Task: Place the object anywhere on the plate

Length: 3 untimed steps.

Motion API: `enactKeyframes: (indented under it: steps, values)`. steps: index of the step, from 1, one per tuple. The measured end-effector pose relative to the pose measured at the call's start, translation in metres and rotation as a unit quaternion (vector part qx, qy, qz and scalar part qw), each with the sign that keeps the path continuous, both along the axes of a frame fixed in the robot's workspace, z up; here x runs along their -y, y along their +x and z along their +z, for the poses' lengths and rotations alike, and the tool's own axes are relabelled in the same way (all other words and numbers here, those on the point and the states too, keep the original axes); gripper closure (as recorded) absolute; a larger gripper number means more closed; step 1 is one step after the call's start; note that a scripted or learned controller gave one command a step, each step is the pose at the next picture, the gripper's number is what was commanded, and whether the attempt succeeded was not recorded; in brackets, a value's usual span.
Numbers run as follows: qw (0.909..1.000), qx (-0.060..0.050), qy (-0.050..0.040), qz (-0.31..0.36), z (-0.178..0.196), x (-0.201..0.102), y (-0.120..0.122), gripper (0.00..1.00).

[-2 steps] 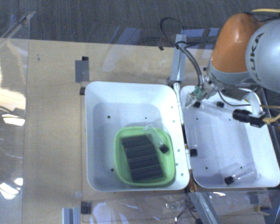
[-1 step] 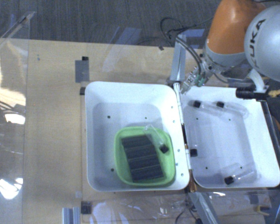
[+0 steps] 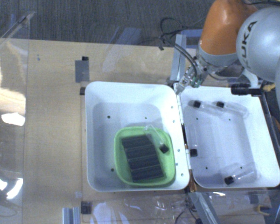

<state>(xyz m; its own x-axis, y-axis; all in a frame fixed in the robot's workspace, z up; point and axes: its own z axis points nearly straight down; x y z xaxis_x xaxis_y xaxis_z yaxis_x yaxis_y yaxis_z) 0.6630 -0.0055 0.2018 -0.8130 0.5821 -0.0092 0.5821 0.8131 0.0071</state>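
The bench (image 3: pixel 42 125) carried two white bins side by side. The arm (image 3: pixel 252 31) reached in from the right, above the far edge of the right bin (image 3: pixel 266 171). The left bin (image 3: pixel 98 125) held a green plate (image 3: pixel 121 143) bearing a dark ribbed block (image 3: pixel 141 158). A clear tube with a black cap (image 3: pixel 159 141) lay on the plate's right side, beside the block. Similar capped tubes (image 3: pixel 219 107) lay in the right bin. The gripper (image 3: pixel 192 80) hung over the bins' shared far corner; its opening could not be determined.

A clear tube (image 3: pixel 155 139) lies on the green plate (image 3: pixel 122 168) in the left bin (image 3: pixel 95 139).
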Motion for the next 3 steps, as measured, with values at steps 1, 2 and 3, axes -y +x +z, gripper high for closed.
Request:
enactKeyframes:
  steps: [1, 2, 3]
  values:
    - [1.0, 0.0, 0.0001, 0.0, 0.0, 0.0, 0.0, 0.0]
    - [1.0, 0.006, 0.0005, 0.002, 0.014, -0.002, 0.002, 1.0]
    - [1.0, 0.006, 0.0005, 0.002, 0.014, -0.002, 0.002, 0.0]
